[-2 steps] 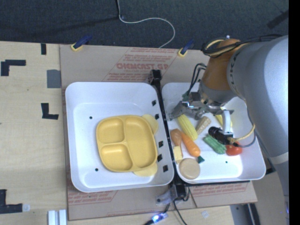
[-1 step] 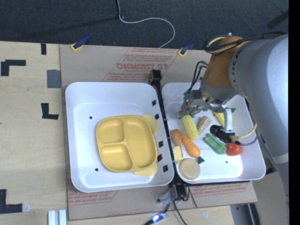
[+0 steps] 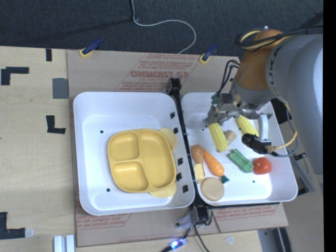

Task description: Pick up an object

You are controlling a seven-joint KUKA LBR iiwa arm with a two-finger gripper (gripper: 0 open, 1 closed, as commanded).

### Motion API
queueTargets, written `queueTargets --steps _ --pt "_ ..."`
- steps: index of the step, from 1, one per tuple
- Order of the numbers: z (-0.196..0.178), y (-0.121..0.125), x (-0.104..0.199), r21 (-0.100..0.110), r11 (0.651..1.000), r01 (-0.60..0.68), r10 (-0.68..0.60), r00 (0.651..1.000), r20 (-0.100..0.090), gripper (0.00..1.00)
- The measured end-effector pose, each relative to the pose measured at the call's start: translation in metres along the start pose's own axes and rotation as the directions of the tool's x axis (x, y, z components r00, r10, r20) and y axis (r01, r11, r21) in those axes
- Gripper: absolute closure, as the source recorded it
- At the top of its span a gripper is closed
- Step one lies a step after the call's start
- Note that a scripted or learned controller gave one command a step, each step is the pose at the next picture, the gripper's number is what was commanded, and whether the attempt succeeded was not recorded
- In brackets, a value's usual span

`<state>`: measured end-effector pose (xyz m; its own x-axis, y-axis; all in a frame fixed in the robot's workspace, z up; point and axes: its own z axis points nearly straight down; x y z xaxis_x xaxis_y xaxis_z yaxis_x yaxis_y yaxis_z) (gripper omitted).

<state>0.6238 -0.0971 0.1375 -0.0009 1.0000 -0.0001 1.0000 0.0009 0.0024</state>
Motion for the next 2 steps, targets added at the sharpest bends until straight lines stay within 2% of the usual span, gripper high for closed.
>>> queueTargets --steps 1,2 --pt "-0.059 0.008 -0.005 -0.003 1.000 0.000 0.000 1.000 0.001 1.00" --pt "-0.089 0.009 -0.005 0.000 1.000 0.000 0.000 1.000 0.000 1.00"
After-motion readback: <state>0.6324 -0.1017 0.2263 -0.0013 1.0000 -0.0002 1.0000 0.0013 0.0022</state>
